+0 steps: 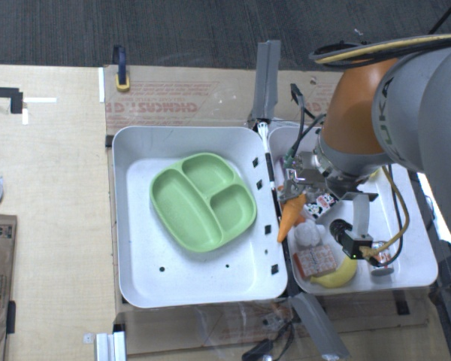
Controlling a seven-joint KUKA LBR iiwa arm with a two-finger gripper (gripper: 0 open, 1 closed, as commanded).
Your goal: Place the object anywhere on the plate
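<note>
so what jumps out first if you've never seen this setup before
The pale green divided plate lies alone in the left white bin. On the right, the big grey arm with its orange band hangs over the right bin, above a small heap: an orange carrot, a yellow banana and a few other small items.

Arm (413, 104): letters "UK", partly cut. Cardboard strip (177, 96): red print, upside-down, perhaps unreadable.
</note>
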